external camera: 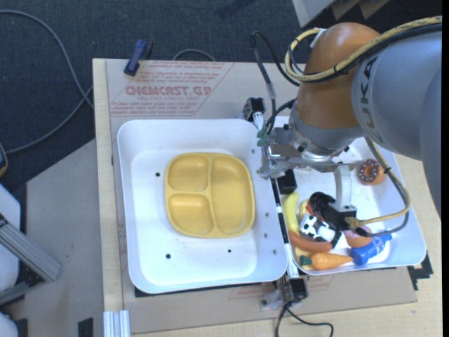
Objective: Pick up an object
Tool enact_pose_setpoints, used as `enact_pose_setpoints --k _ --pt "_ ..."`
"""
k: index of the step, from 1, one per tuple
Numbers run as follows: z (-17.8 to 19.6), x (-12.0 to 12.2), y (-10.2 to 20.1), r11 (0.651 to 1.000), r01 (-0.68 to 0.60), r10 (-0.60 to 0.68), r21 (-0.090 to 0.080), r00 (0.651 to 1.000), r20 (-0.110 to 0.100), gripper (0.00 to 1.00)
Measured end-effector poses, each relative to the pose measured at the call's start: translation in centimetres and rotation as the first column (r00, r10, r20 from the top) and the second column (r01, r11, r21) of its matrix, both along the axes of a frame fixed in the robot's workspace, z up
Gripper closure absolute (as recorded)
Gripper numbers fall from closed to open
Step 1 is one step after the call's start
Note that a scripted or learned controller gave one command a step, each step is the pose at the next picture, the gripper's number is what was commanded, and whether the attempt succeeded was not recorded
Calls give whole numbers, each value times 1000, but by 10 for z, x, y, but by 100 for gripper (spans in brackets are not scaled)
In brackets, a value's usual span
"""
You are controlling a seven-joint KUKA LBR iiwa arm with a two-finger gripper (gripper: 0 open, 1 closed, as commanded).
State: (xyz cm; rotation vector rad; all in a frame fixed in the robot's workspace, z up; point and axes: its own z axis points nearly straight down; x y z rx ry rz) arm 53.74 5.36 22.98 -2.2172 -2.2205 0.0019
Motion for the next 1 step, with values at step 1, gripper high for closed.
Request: enact_pose_setpoints --k 1 --pt "0 0 -1 1000 0 0 -1 1000 0 0"
